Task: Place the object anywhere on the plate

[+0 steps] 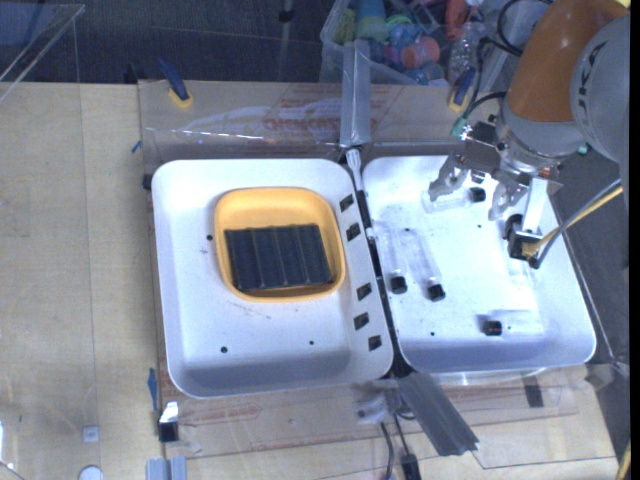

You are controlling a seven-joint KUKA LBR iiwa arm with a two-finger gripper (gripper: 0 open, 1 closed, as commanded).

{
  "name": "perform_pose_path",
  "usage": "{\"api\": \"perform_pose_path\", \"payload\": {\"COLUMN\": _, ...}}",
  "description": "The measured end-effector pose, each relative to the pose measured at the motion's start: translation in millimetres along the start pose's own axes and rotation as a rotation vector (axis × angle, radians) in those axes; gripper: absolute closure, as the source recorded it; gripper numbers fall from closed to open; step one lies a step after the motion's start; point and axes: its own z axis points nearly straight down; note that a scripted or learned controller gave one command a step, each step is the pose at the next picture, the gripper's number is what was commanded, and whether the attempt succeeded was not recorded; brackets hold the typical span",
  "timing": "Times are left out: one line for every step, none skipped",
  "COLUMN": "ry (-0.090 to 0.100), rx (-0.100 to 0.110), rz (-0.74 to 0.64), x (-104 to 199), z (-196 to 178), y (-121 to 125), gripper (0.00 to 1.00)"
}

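A dark grey ribbed rectangular object (278,256) lies flat inside the yellow plate (281,201), which sits in the left white bin (190,338). My gripper (475,192) hangs over the upper part of the right white bin (560,343), far to the right of the plate. Its fingers (445,181) are spread apart and nothing shows between them, so it is open. The grey arm with its orange band (560,38) comes in from the top right.
Several small black pieces (397,285) and a clear plastic item (415,255) lie on the right bin's floor. A raised divider with black tabs (358,258) separates the bins. A clear box of colourful toys (410,13) stands behind them.
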Motion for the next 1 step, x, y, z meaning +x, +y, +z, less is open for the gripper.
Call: {"api": "perform_pose_path", "payload": {"ry": 0.001, "rx": -0.005, "rz": -0.425, "x": -104.9, "z": -59.8, "y": 59.3, "gripper": 0.0}}
